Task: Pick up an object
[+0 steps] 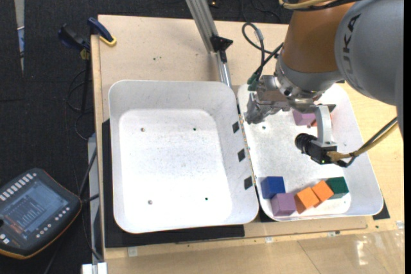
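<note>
We see 2 bins side by side on the bench [160,42], the left bin [173,151] touching the right bin [366,199] along their inner rims. In the right bin, 4 blocks [302,194] cluster near its front edge, close together, and another block [304,118] lies farther back, partly under the arm [334,35]. A pendant [32,212] lies left of the bench.

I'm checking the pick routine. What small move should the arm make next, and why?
Probably shift toward the bin's near edge: the gripper hangs over bare floor at the right bin's far end, while the blue block, purple block and orange block sit there.
</note>
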